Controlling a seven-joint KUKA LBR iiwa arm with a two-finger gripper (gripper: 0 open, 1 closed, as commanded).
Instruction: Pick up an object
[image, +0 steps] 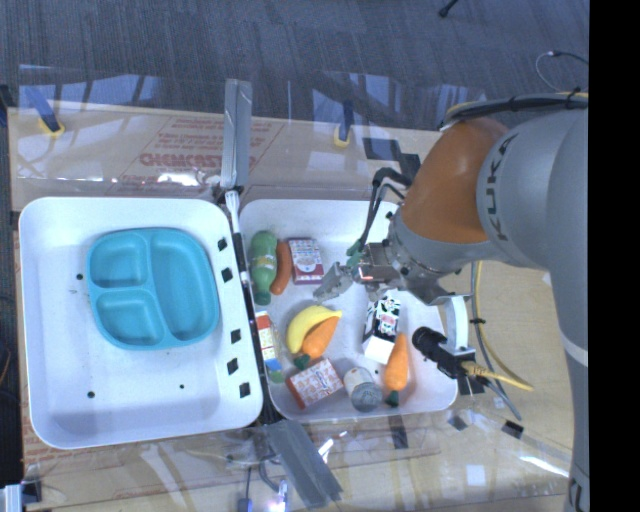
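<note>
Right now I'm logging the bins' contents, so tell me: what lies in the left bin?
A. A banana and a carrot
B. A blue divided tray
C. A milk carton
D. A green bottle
B: the blue divided tray lies by itself in the left bin, while the banana, green bottle and milk carton all lie in the right bin.

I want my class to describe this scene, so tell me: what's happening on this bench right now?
A grey robot arm with an orange band reaches in from the right over the right white bin, which holds toy groceries: a yellow banana, an orange carrot, a green bottle and a black-and-white milk carton. Its gripper hangs above them with nothing visibly held. The left white bin holds a blue divided plastic plate.
</note>
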